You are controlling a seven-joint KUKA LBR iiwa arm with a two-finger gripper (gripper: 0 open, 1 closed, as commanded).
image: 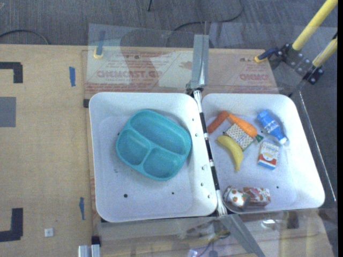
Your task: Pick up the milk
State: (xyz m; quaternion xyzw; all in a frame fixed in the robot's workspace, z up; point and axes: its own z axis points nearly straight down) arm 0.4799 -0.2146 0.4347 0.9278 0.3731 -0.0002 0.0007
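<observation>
**Here, the milk lies in the right bin**

Presently, two shallow white bins are seen side by side on the desk (43, 143). The left bin (102, 108) is occupied by a teal divided plate (153, 145), which is set near the bin's middle and is turned at a slant.

The milk (268, 155), a small white carton with red print, is found in the right bin (306, 189), towards its right half and roughly midway between the far and near walls. It is lying flat on the bin floor and is touched by nothing. Just beyond it, towards the far right corner, a blue bottle (270, 126) is laid on its side, with its pale cap pointed towards the carton.

To the left of the milk, a banana (231, 150) is placed with its curve running down the bin. A checkered packet (239, 137) is set just beside the banana's upper end, and two orange carrot pieces (218, 121) are spread above it in a shallow arch. A red-and-white packet (247, 196) is laid on its side against the near wall, well apart from the milk.

Behind the bins a clear panel (144, 58) is stood, and two yellow poles (320, 12) are seen at the upper right corner.
</observation>
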